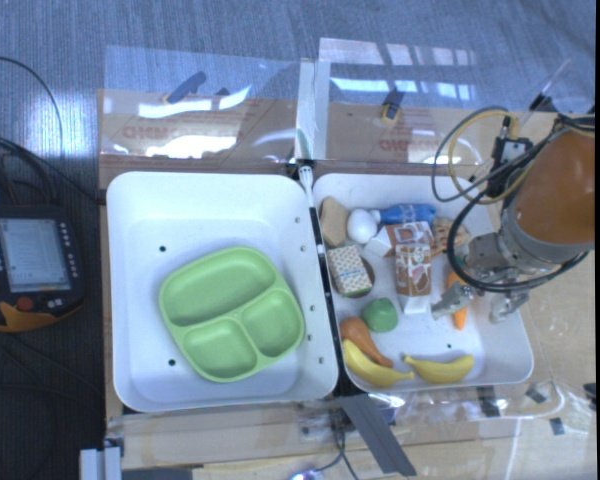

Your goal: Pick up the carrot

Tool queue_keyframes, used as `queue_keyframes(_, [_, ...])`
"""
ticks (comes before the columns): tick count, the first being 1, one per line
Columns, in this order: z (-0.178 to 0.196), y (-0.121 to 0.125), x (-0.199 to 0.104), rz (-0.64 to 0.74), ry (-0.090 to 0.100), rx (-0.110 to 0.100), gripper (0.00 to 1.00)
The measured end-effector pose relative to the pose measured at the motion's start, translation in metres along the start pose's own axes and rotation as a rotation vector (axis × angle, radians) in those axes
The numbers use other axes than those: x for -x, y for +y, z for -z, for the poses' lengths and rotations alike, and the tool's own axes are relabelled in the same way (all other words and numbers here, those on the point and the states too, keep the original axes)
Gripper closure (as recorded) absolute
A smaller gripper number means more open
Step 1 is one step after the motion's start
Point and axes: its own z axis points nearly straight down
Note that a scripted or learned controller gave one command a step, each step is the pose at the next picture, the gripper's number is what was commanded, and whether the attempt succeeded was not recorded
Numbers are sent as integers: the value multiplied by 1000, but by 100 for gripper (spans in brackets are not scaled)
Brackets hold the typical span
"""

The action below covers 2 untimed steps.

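The pincer [458, 304] hangs low over the right-hand side of the right bin [521, 360], below the orange-banded wrist and its loops of black cable. From this slant I cannot tell how wide it stands or whether it has hold of anything. A small orange scrap shows right against it, possibly part of another object, but it is too small to name. The carrot [359, 335] appears to be the tapered orange piece well to the left, at the near left of the same bin. It lies flat with its thick end beside a green ball [380, 314] and its thin end running toward the near wall, touching a yellow banana [373, 369]. A second banana [441, 368] lies to the right of that, and a brown-and-white carton [412, 259] stands between pincer and carrot, further back. In the left bin [130, 268] sits only a green divided plate [232, 313]. To do this step well, the arm should travel left above the clutter and not sweep through it. The pincer should then turn so it closes across the carrot's thick end, not along its length, and come down clear of ball and banana, which crowd both sides.
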Motion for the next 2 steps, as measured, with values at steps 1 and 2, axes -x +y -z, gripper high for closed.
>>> queue_keyframes(1, [-39,-10,2,-78,-9,-13,0])
queue_keyframes(2, [-28,-12,0,-78,-3,-22,100])
